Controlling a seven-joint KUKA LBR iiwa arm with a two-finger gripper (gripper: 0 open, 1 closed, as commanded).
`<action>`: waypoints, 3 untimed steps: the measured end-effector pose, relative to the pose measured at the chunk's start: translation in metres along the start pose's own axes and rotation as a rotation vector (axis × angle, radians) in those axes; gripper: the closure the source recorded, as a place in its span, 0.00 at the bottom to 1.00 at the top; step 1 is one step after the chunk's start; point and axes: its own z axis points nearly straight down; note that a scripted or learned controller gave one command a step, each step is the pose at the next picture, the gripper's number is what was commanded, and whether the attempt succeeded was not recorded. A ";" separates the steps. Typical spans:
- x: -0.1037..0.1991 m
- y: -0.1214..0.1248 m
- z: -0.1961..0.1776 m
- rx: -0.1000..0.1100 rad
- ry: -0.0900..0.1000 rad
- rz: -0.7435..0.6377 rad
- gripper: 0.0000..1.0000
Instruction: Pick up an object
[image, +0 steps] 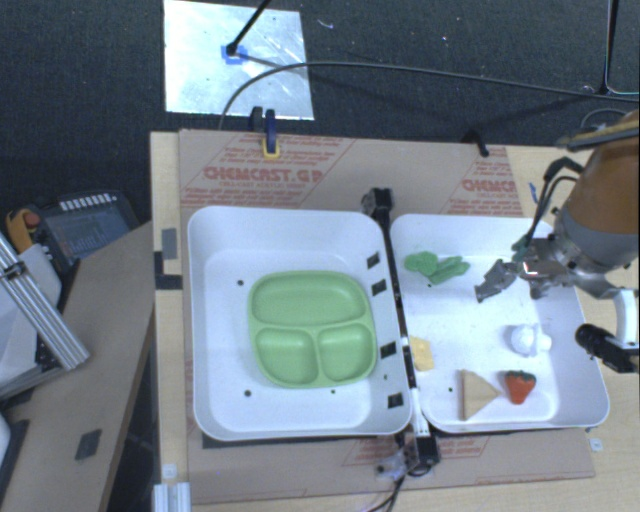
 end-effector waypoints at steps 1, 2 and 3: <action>-0.007 -0.006 0.047 0.000 0.000 0.001 0.00; -0.013 0.002 0.097 -0.001 -0.001 0.001 0.00; -0.013 0.003 0.083 -0.007 -0.003 0.000 1.00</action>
